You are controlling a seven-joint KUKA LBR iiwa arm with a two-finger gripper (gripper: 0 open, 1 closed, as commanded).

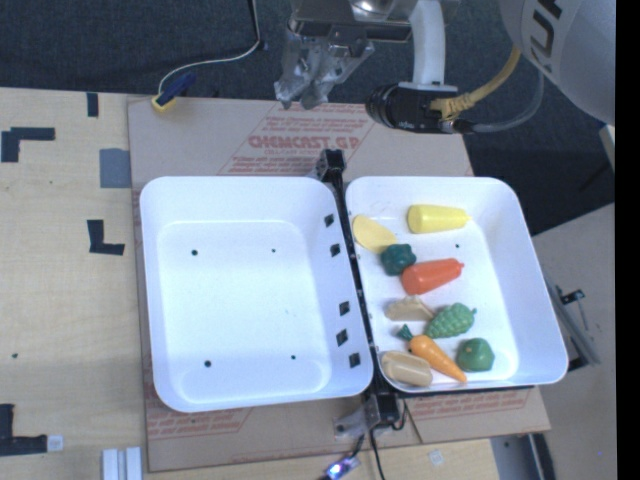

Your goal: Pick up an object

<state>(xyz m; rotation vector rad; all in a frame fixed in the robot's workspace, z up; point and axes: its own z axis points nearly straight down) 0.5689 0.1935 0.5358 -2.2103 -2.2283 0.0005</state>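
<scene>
Several toy foods lie in the right bin (520,268): a yellow piece (437,218) at the back, a pale yellow slice (372,233), a dark teal item (398,259), a red-orange pepper (433,275), a bumpy green one (450,320), an orange carrot (437,358), a green pepper (475,354) and two tan pieces (406,369). My gripper (305,86) hangs high beyond the bins' far edge, over the cardboard sheet, well away from every object. Nothing hangs beneath it.
The left bin (160,268) is to the left of a black hinge strip (343,268). A cardboard sheet (200,138) lies under both bins. A blue and yellow clip (172,88) with a white cable rests at the sheet's far left corner.
</scene>
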